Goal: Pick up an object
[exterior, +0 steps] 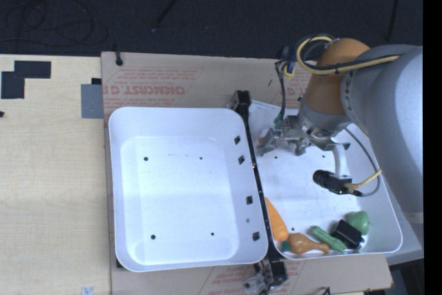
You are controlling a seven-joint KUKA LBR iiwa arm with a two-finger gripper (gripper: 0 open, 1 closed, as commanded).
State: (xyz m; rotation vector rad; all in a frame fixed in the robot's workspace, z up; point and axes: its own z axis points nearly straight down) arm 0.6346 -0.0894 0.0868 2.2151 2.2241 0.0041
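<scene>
Gripper grip state unclear | near right bin left wall | toys front edge

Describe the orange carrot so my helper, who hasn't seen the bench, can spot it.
Look in the right bin, the one under the grey arm. Along its left wall, near the front corner, lies the carrot: long, tapered, plain orange. The toys beside it are green, black or yellow-orange.
</scene>
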